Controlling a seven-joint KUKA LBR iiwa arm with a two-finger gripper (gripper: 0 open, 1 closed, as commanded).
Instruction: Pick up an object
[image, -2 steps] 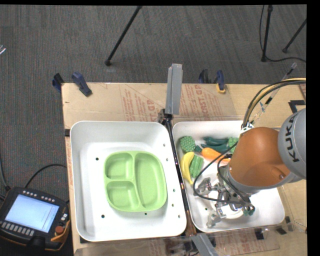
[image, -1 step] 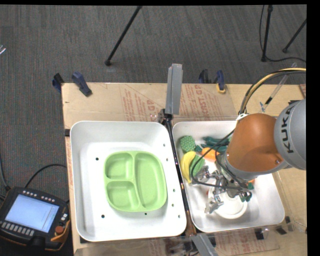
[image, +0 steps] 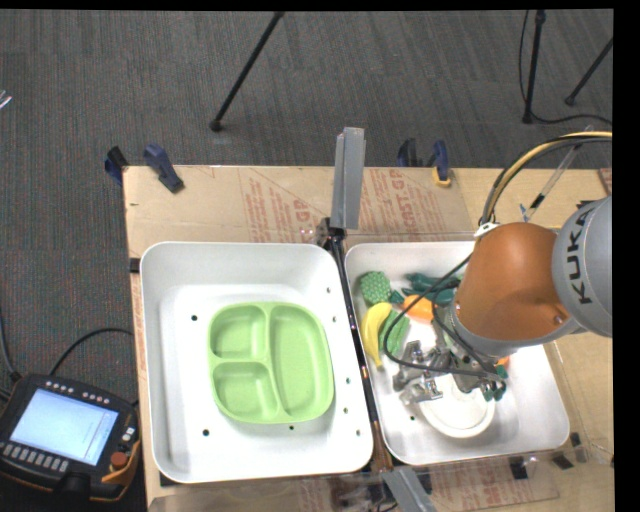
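Where the arm (image: 520, 285) bends down over the right bin (image: 545, 405), its orange band hides most of the wrist, and the gripper (image: 440, 375) shows below it as a cluster of grey metal parts.

Gripper: low in the right bin, just above a white bowl (image: 458, 415). Whether it is apart or together cannot be told, and nothing can be seen gripped in it.

Objects for picking, all in the right bin:
- White bowl: directly under and just in front of the gripper, near the bin's front wall; contact cannot be told.
- Banana (image: 373, 330): just left of the gripper, lying along the bin's left wall.
- Green round toy (image: 396, 333): between the banana and the gripper, partly covered.
- Green bumpy toy (image: 375, 287): behind the banana, left and back of the gripper.
- Orange piece (image: 417, 306): back of the gripper, at the edge of the orange band.
- Teal item (image: 430, 284): behind the orange piece, partly hidden by the arm.

Left bin (image: 170, 400): well left of the gripper, holding a green divided plate (image: 270, 362) lying flat at its middle.

Surroundings: both bins sit side by side on a cardboard-topped bench (image: 250, 205); a pendant (image: 65, 435) with a lit screen lies on the floor, far left.
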